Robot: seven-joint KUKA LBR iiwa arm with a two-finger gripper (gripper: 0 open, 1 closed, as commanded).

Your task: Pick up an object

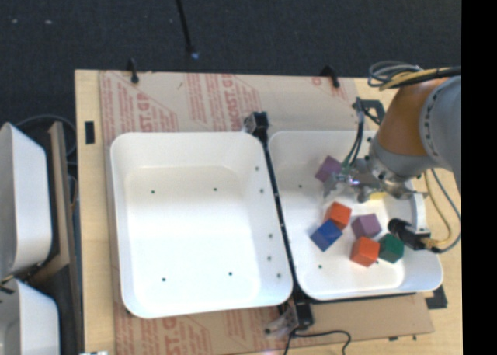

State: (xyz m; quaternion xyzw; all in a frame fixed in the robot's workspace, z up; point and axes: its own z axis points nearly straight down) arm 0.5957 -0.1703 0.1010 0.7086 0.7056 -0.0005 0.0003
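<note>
The right bin (pixel 311 276) holds several small blocks. A purple block (pixel 329 168) lies near its middle, and my gripper (pixel 349 182) hangs just to the right of it and close above the bin floor. Below the gripper sit an orange block (pixel 338 214), a blue block (pixel 326 234) and a second purple block (pixel 366 226). A red-orange block (pixel 364 251) and a green block (pixel 391 249) lie side by side nearer the front edge. The wrist hides what is directly under it.
The left bin (pixel 132 190) stands beside the right one, with a black divider clip (pixel 257 122) at their shared far corner. Cables (pixel 435 229) trail from the arm over the right bin's right side. White containers (pixel 23 190) stand at the far left.
</note>
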